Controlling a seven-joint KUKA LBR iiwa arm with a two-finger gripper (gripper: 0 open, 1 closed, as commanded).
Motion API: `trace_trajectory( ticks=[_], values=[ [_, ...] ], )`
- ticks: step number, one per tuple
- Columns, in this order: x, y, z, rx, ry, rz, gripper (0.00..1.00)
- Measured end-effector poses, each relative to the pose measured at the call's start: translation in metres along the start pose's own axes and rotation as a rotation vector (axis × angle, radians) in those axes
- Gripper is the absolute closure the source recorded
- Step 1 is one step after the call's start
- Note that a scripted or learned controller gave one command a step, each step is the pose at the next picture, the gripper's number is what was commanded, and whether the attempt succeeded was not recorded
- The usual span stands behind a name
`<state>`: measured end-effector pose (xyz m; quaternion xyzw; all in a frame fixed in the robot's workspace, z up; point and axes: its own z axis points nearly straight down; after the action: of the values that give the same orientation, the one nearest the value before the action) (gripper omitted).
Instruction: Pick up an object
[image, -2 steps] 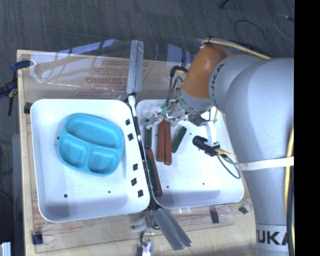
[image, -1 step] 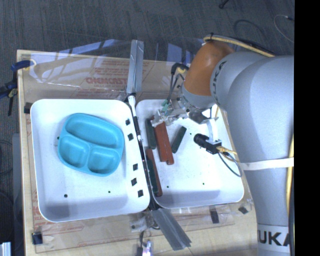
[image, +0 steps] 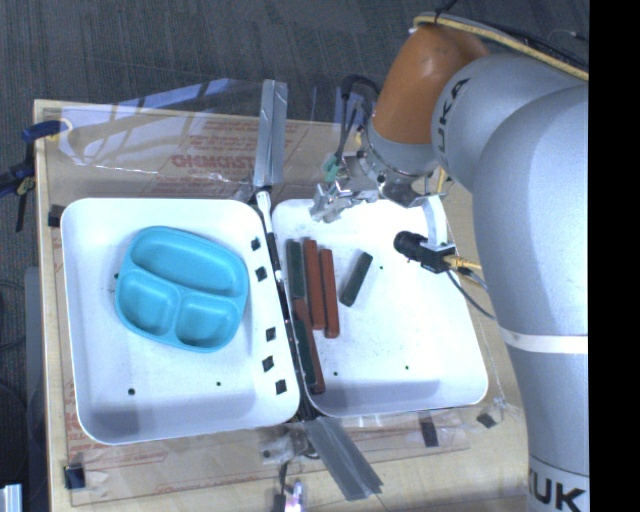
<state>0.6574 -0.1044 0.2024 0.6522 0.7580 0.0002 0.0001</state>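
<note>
**Arm over right bin's upper left corner, nothing seen in grasp**

Two white bins side by side on a wooden bench (image: 150, 455). Left bin (image: 90, 390) sits left of centre and holds a blue divided plate (image: 183, 288), three compartments, lying flat in the bin's upper middle, tilted a bit clockwise.

Right bin (image: 400, 385) sits centre-right. Contents: a dark green long bar (image: 296, 272) along the bin's left wall, running top to bottom; just beside it, on its right, two reddish-brown bars (image: 320, 290) lying parallel and touching each other, also top to bottom. A further dark strip (image: 311, 365) continues lower along the left wall. A short dark grey block (image: 355, 279) lies right of the brown bars, apart from them, tilted diagonally.

Grey KUKA arm (image: 530, 230) fills the right side of frame; orange band (image: 415, 85) at upper centre-right. Gripper (image: 335, 196) sits at the upper left corner of the right bin, near the divider between bins, above the top ends of the bars. Jaw state: cannot tell, too small and cluttered with metal parts. No object visible between them. A black cylindrical fitting (image: 420, 250) with cable hangs off the wrist over the bin's upper right.

Clear plastic sheet (image: 150, 120) lies at upper left behind the bins.
</note>
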Motion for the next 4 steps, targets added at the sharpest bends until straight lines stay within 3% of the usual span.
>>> trace_trajectory(
  ticks=[1, 2, 3, 4],
  values=[
    [0.000, 0.000, 0.000, 0.001, 0.000, 0.000, 0.00],
    [-0.037, -0.029, 0.101, 0.001, 0.001, 0.184, 0.00],
    [-0.037, -0.029, 0.092, 0.003, 0.002, 0.181, 1.00],
    [0.013, -0.041, -0.045, -0.001, 0.000, 0.022, 1.00]
  ],
)
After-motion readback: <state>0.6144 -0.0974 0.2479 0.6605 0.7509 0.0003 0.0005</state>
